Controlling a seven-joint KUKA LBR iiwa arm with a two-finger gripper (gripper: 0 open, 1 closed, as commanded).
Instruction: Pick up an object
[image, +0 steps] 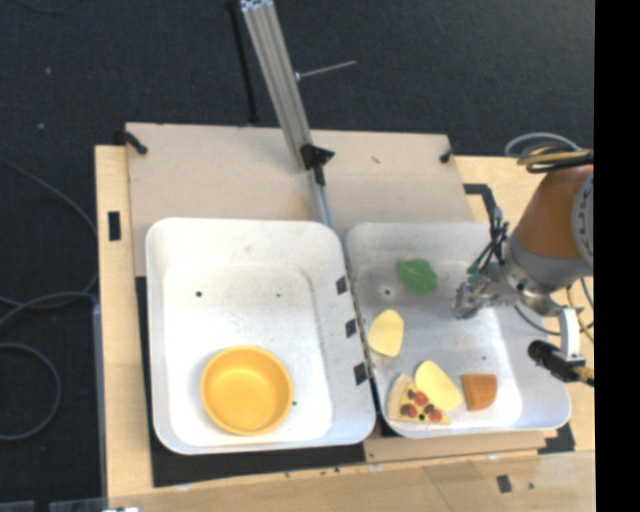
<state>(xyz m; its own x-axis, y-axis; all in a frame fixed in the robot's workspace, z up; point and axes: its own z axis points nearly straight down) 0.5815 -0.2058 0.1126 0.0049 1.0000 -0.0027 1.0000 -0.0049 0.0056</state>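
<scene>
Gripper (472, 298) low over the right bin (520, 405), toward its 3 o'clock side; cannot tell how its fingers stand. Nearest thing: a flat green piece (416, 276), soft-edged, roughly square, lying just beside the gripper at its 9 o'clock, apart from it. Toward the bin's 6 o'clock: pale yellow wedge (386, 332), pizza slice (416, 405), second yellow wedge (438, 385), orange block (479, 391); left bin (230, 260) holds a yellow bowl (247, 389).
</scene>
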